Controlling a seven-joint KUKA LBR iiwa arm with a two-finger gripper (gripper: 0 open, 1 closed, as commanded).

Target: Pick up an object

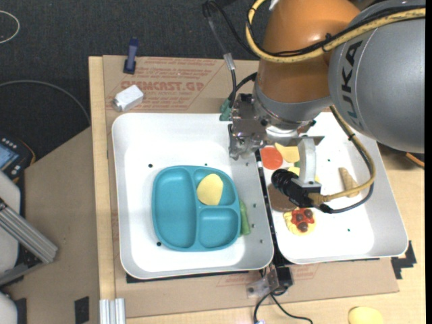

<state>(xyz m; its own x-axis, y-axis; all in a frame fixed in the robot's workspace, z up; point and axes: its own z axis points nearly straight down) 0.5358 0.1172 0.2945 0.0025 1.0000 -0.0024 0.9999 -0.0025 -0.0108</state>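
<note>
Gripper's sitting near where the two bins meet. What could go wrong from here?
1. The gripper hangs close to the right rim of the left bin; coming down there, it might hit the rim instead of an object.
2. The orange disc and yellow piece lie close together beside it, so a grasp could catch both or shove one away.

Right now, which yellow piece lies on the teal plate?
The oval yellow piece in the teal plate's upper right compartment, in the view's left bin; the others lie in the right bin.
</note>
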